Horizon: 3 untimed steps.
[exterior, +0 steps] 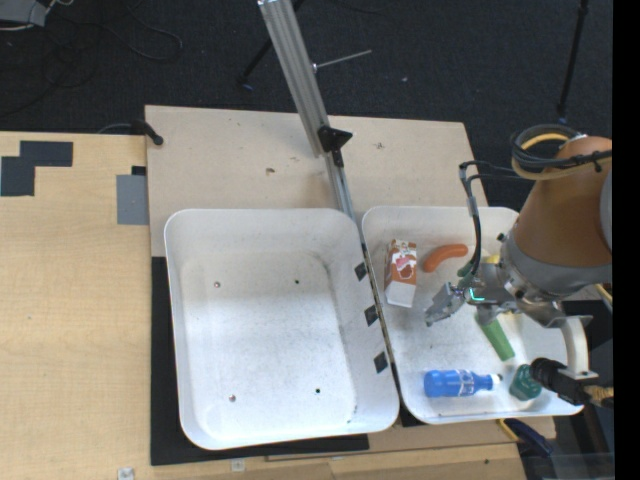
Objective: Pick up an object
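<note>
The gripper (447, 303) hangs low over the right bin (412, 393), and whether it is parted or closed cannot be told from this angle; nothing shows between its tips. To its left stands a small red-and-white carton (402, 272). Just above it lies an orange sausage-shaped piece (444, 257). Below it rests a blue bottle (456, 383). To its right lie a green cylinder (498, 336) and a teal object (526, 382).

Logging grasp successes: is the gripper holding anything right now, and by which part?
Nothing is seen held. The gripper hangs over the right bin, with the carton, sausage and blue bottle lying apart from it.
</note>
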Each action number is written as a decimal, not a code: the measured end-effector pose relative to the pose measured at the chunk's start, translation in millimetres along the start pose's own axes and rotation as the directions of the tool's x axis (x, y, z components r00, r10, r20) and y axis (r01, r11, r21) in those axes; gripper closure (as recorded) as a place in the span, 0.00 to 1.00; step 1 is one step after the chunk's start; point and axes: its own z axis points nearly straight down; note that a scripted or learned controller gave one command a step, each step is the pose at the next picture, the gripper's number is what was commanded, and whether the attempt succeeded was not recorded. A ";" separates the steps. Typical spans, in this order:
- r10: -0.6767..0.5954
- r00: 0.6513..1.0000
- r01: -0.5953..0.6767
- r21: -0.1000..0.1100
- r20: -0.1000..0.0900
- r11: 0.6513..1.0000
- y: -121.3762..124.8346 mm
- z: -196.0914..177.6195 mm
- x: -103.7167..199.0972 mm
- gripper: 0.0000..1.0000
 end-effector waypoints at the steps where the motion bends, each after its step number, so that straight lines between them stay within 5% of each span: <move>1: -0.003 1.000 0.003 0.006 -0.001 1.000 -2.5 44.4 -3.7 0.00; 2: -0.003 1.000 0.003 0.007 -0.002 1.000 -7.1 107.7 1.3 0.00; 3: 0.000 1.000 0.000 -0.002 0.000 1.000 -6.7 112.9 0.7 0.00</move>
